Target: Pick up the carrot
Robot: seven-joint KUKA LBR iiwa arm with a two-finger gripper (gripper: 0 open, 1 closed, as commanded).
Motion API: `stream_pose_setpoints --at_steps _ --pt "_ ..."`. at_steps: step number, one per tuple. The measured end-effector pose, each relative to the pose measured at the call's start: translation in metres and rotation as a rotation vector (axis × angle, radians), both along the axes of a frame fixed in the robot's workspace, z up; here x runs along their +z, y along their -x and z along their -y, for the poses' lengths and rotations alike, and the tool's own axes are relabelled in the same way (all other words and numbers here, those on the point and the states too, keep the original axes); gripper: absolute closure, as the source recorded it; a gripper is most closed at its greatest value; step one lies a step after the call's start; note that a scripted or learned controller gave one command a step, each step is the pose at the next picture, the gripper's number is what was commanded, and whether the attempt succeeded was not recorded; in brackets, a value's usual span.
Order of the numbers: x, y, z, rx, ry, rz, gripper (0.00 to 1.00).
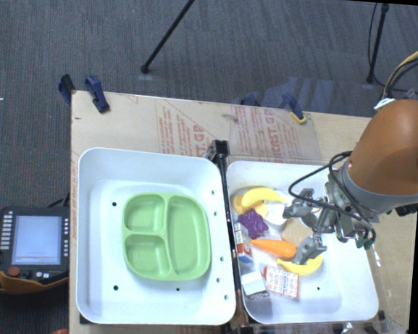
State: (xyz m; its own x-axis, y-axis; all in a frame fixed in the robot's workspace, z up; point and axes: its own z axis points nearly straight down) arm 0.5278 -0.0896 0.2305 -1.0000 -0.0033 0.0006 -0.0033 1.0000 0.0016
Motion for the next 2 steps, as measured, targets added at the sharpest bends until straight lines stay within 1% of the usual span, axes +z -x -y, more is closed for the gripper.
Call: stream_pose_setpoints --at_steps 1,2 --pt "-0.136 -0.019 0.005 -0.056 0.001 0.016 0.0" --pt "-0.126 -0.02 0.002 -0.048 0.0 0.01 1.0"
